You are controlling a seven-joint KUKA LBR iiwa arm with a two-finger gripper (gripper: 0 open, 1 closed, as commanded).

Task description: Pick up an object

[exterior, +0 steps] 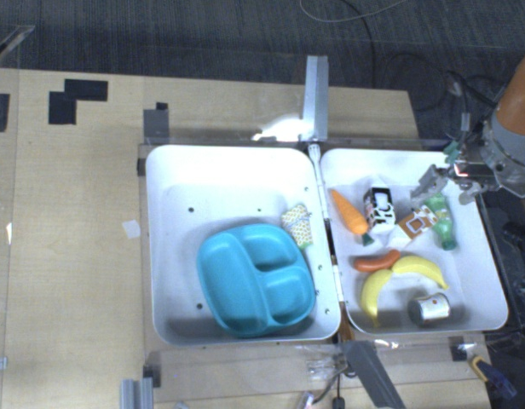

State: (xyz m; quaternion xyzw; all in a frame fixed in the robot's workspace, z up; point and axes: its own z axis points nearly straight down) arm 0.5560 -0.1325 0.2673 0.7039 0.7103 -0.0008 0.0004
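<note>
Risk entry: the right-hand shallow white bin (493, 309) is crowded, so a descent by the two-finger gripper (444, 186) may, in my judgement, nudge a neighbour or close on two items at once; the rounded pieces look likely to roll or slip from a pinch. Contents, near to far. Right bin, at 6 o'clock: a small silver-grey metal can (429, 308) lying on its side, touching the yellow plastic banana (399, 281) that curves just beyond it. At centre: a short orange-red sausage-shaped toy (377, 262) resting against the banana's upper edge. At 9 o'clock: an orange plastic carrot (349, 212), laid aslant beside the dividing wall. Just right of it: a small black-and-white block-like figure (379, 208). At 2 o'clock: a brown-and-white small carton (415, 223) and a green plastic piece (442, 228), close together, directly under the gripper. Gripper state: hovering over the bin's 2 o'clock corner, its fingers spread and pinching nothing. Candidate for the pick: any of these; the carton and green piece lie nearest the tool. Left-hand shallow white bin (173, 228): a light-blue plastic divided tray (256, 279) at 5 o'clock, and a pale patterned yellow-green wedge (298, 223) at 3 o'clock, touching the tray's far rim.
</note>
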